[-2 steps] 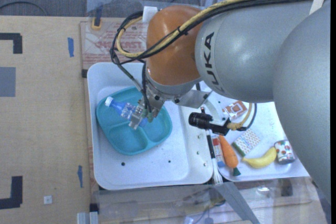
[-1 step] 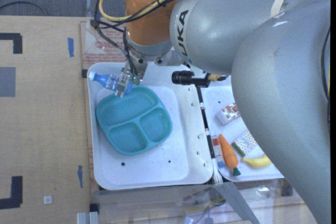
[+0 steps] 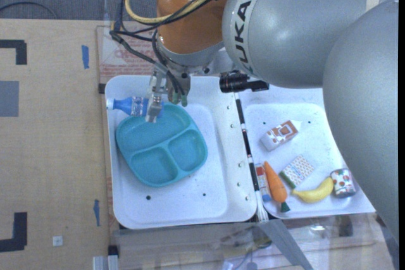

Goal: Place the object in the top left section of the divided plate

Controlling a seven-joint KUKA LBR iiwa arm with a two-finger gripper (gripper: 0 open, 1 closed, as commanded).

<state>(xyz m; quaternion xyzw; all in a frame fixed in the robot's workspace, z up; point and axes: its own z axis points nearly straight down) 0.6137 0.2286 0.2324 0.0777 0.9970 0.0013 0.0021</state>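
A blue divided plate [image 3: 162, 150] lies in the left white bin [image 3: 190, 205], with one long section and two smaller ones. A small clear water bottle [image 3: 127, 104] with a blue label lies on its side at the plate's upper left rim, partly over the edge. My gripper [image 3: 168, 108] hangs over the plate's top edge, just right of the bottle. Its fingers stand apart and open. The silver left finger [image 3: 153, 108] touches or nearly touches the bottle's right end. Nothing is between the fingers.
The right bin [image 3: 316, 110] holds a small carton [image 3: 280, 135], a carrot [image 3: 275, 182], a patterned packet [image 3: 298, 169], a banana [image 3: 314, 191] and a small can [image 3: 343, 182]. The big grey arm covers the upper right. A wooden board lies to the left.
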